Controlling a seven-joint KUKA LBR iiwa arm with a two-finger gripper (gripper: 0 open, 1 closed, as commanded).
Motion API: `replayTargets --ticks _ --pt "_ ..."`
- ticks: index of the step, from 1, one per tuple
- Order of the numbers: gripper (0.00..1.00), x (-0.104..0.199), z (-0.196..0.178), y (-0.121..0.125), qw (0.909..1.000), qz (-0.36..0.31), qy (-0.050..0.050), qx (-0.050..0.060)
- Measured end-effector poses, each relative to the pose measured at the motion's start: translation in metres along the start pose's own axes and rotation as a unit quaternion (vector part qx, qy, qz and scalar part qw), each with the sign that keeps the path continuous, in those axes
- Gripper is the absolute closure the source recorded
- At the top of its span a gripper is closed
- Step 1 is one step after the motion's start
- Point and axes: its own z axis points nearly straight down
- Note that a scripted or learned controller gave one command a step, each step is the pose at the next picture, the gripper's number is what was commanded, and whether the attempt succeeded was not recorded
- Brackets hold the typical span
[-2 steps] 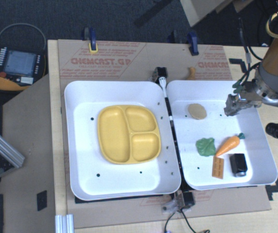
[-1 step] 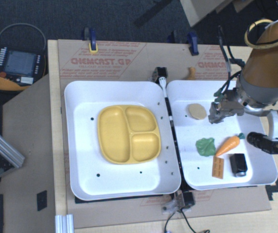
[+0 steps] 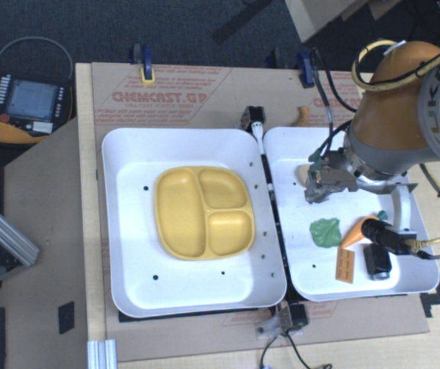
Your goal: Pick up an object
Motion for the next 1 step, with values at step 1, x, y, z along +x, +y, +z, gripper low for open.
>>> replayTargets --ticks 1 --pt "1.00 0.0492 0.0042 -0.0236 1.0000 0.000 0.000 0.000"
